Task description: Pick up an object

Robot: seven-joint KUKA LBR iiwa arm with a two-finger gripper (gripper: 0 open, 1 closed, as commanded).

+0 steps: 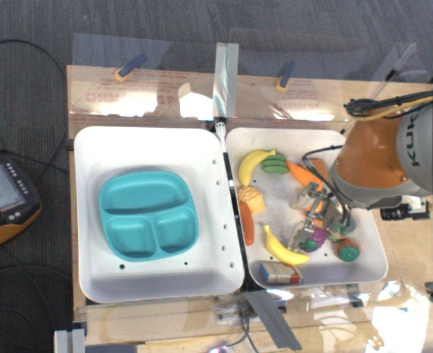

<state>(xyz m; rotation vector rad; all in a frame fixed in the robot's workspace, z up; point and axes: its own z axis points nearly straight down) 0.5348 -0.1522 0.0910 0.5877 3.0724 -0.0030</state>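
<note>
The right bin (363, 271) holds several toy foods. A yellow banana (250, 166) lies at its top left beside a green vegetable (275, 164) and an orange carrot (301, 173). An orange-yellow piece (251, 199) and a red-orange stick (247, 225) lie along the left wall. A second banana (284, 249) lies near the front, above a small box (278, 273). My gripper (312, 218) is low in the bin's middle right, directly over a purple eggplant (316, 237) and next to a red and green fruit (347, 251). The gripper body hides part of the eggplant.
The left bin (91, 271) holds a teal divided plate (149, 213). A raised divider (232, 197) separates the two bins. The arm's orange band (370, 157) hangs over the right bin's upper right corner. A handheld controller (3, 197) lies on the floor at far left.
</note>
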